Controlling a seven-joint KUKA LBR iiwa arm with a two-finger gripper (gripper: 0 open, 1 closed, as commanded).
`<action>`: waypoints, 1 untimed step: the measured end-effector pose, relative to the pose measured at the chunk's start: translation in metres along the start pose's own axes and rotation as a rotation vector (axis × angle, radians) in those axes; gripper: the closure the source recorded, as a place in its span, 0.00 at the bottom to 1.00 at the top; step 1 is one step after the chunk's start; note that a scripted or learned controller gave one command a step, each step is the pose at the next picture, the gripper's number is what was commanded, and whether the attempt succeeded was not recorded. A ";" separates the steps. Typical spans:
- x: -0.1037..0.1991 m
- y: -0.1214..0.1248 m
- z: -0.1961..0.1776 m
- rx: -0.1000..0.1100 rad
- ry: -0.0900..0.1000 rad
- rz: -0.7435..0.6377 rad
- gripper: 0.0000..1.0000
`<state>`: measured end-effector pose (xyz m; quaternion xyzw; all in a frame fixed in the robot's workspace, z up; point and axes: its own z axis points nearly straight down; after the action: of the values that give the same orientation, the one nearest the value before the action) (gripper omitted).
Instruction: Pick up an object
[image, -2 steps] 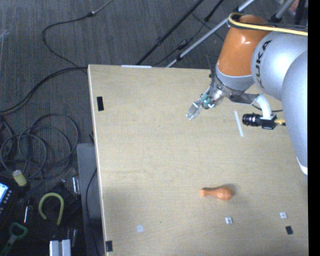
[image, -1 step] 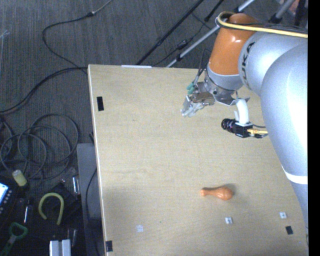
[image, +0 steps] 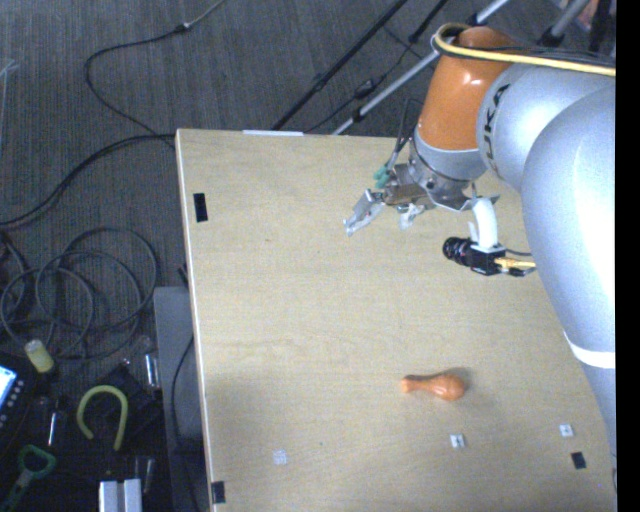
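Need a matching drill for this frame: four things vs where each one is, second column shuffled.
Things:
1 gripper
2 orange object
3 black mark
4 green hook

Places:
A on the floor, left of the bench
B at the bench's left edge, upper part of the view
C lying on the bench, lower part of the view
D over the bench, upper part of the view

Pairs: 1-D, 2-C, 3-B, 4-A

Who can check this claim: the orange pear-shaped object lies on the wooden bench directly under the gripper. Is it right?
Not quite. The camera view shows the orange pear-shaped object lying on the wooden bench, well apart from the gripper, not under it.
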<state>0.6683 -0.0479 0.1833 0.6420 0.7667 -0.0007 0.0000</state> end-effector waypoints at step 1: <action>-0.061 -0.011 -0.001 0.001 -0.001 0.212 0.00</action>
<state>0.6678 -0.1098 0.1841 0.7196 0.6944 -0.0016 0.0002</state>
